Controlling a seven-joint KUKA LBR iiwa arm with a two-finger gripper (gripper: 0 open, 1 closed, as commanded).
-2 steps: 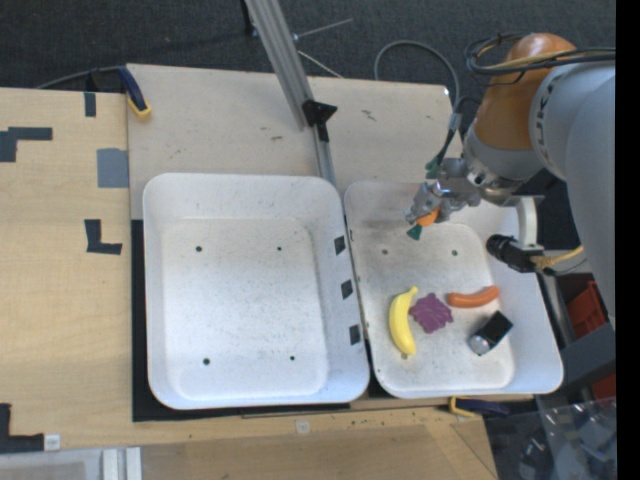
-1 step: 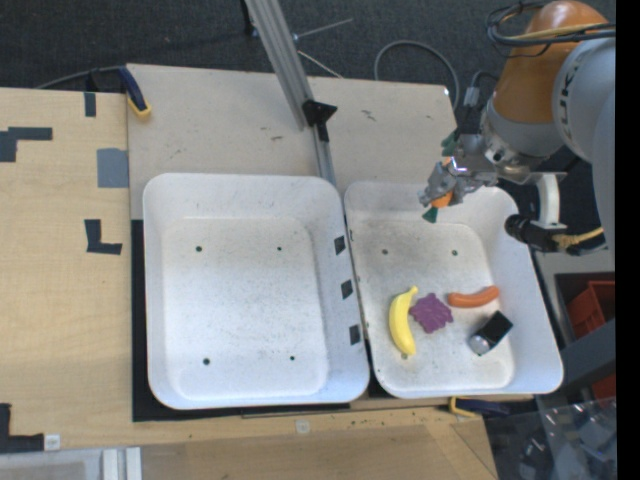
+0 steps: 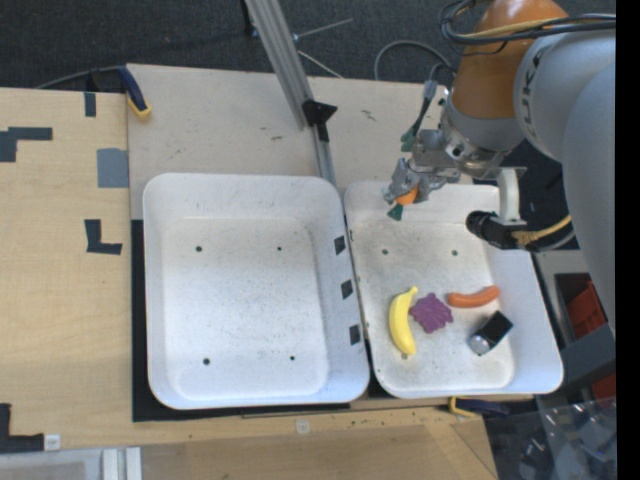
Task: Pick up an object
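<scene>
My gripper [image 3: 404, 197] hangs over the far left corner of the right bin [image 3: 530, 373]. A small orange and green object [image 3: 402, 204] sits between its fingertips, lifted off the bin floor, and the fingers are shut on it. Lower in the same bin lie a yellow banana [image 3: 402, 320], a purple piece [image 3: 431, 312] touching it, an orange sausage-shaped object [image 3: 472, 297] and a black and grey block [image 3: 489, 332].
The left bin [image 3: 160, 268] stands beside the right one, their rims meeting in the middle. A slanted metal pole [image 3: 285, 58] rises behind the bins. The arm's grey body and cables fill the right side above the right bin.
</scene>
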